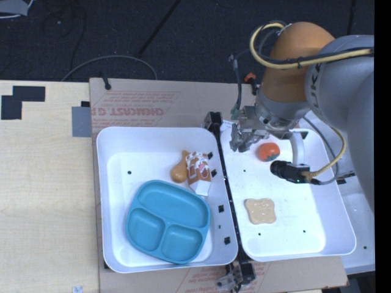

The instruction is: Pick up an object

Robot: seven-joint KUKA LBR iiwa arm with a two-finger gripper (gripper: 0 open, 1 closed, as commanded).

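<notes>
A slanted overhead view shows a bench (43, 182) bearing two shallow white bins side by side. Nearest the viewer, at about seven o'clock in the picture, a blue divided tray (167, 220) lies in the left bin (113, 163). Just beyond it, touching its upper edge toward one o'clock, sits a small brown and white toy figure (192, 167) with a white scrap beneath it.

In the right bin (333, 231), at about five o'clock from the picture's centre, a pale tan slice of toy bread (261, 210) lies flat and apart from everything else. Farther back, toward two o'clock, a small red-orange ball-like toy, perhaps a tomato (267, 151), rests on the bin floor.

The grey arm with its orange band (293, 60) reaches in from three o'clock. Its claw (243, 140) hangs low at the back left of the right bin, just beside the tomato at its nine o'clock. Whether the claw is released or clenched cannot be told from this angle; nothing is seen between its tips.

The task appears to be at the approach step, with no object lifted. The next move likely calls for centring the claw over one toy, the tomato being closest, then descending and closing on it.
</notes>
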